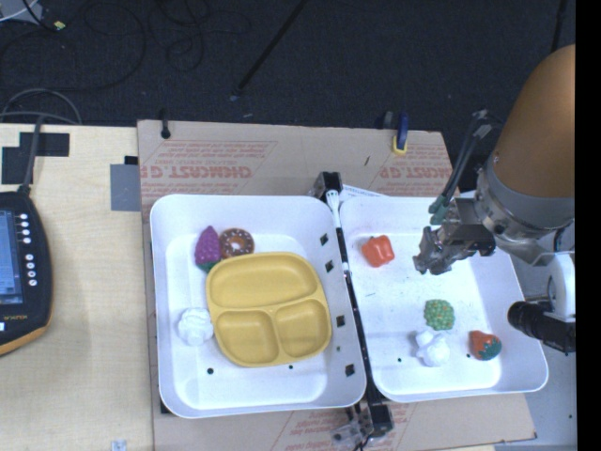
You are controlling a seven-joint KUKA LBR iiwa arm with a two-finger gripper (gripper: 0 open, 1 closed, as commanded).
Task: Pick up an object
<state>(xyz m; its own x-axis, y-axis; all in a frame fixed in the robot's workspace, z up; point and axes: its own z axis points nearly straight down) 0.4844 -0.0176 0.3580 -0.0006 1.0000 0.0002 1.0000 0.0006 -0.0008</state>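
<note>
Above the right bin (526, 383) floor (bare there), pincer (427, 263), grip state unclear.

A black handheld pendant (17, 269) (screen lit blue) lies on the bench (84, 365), left of the bins.

Robotics lab, teach pendant (17, 269), loose cables (113, 26), cardboard-topped bench (282, 158)

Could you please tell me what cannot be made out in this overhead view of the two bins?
- Gripper: dark and small, its state unreadable.
- Right bin: far right part covered by the arm.
- Strawberry and white item: too small for detail.
</note>
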